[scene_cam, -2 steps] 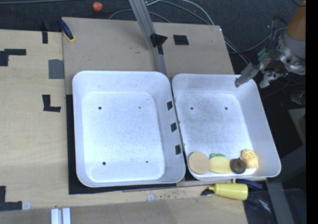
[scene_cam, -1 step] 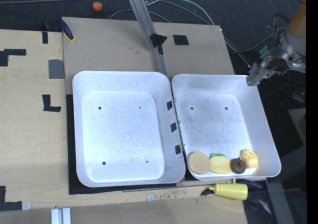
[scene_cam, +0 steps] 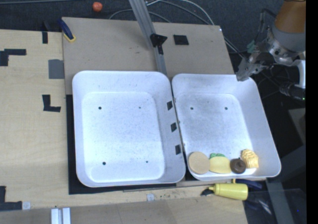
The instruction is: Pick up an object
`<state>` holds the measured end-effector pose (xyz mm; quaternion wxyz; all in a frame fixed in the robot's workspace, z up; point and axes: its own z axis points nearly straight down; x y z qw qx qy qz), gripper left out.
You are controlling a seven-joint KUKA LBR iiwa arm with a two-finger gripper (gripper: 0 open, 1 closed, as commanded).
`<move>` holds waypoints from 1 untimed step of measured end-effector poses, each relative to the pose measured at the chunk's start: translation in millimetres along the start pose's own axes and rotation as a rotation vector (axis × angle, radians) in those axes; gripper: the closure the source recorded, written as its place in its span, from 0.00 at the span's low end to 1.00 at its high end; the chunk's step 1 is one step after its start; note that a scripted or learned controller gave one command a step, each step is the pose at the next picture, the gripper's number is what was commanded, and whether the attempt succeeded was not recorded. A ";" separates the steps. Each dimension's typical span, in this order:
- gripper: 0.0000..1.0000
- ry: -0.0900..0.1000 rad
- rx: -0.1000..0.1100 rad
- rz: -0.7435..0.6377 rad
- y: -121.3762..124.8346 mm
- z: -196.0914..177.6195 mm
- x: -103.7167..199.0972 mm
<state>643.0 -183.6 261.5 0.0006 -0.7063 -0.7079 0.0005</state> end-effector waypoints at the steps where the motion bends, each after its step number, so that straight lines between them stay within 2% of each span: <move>1: 1.00 0.000 -0.003 -0.001 12.1 -22.1 31.2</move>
